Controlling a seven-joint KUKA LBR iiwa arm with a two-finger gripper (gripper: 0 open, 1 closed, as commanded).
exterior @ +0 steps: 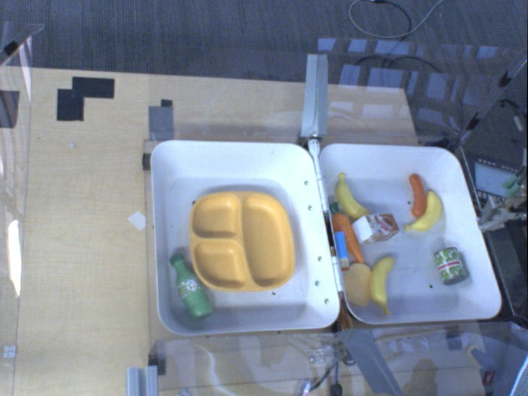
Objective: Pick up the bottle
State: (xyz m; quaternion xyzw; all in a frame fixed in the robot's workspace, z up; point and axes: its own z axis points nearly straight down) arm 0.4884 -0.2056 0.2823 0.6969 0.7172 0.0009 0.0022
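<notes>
Wooden bench, pale grain, with black square marks near its far left corner.

Left bin: shallow white plastic, rounded corners, smooth glossy floor. The bottle lies on its side in the near-left corner, green plastic with a pale round label and a darker cap end pointing up-left. It sits just beside the near-left corner of a yellow tray (cannot tell if they touch). Tray is matte yellow, a rounded square divided into three compartments, near the middle of the bin.

A grey metal bar runs back from the seam between the two bins.

Right bin, same white plastic. Along its left wall: a curved yellow banana, an orange carrot, and a thin blue object against the wall, too small to identify. Near them, a small white and brown carton, tilted. Below, a tan rounded lump touching a second banana. Further right, a red-orange sausage shape just above a third banana. Near the right wall, a short green and white can, lying tilted.

Gripper: its state cannot be told from this view.
</notes>
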